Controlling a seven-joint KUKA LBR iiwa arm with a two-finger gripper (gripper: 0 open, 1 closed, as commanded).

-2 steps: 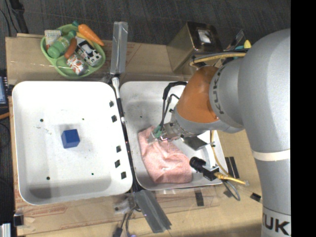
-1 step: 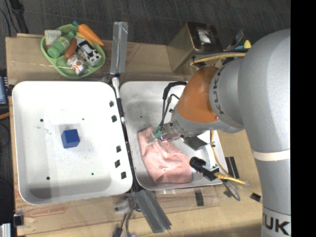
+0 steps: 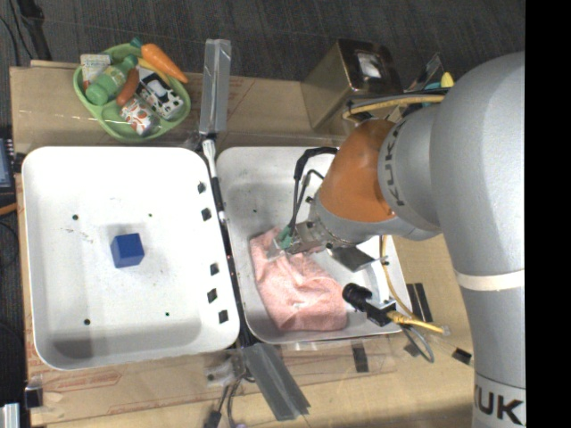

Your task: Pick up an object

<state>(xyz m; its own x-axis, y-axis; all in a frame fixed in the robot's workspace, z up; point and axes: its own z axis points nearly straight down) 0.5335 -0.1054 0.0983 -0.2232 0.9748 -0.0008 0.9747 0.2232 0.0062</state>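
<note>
Reaching into the right white bin (image 3: pixel 234 239), gripper (image 3: pixel 287 239) touching the crumpled pink cloth (image 3: pixel 299 292); finger state impossible to tell. Lifting apparently not yet done; small blue cube (image 3: pixel 128 250) lying untouched in the left bin (image 3: pixel 53 266).

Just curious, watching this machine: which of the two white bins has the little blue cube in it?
The left bin holds the blue cube. The right bin holds a pink cloth instead, with the arm's tool over it.
</note>
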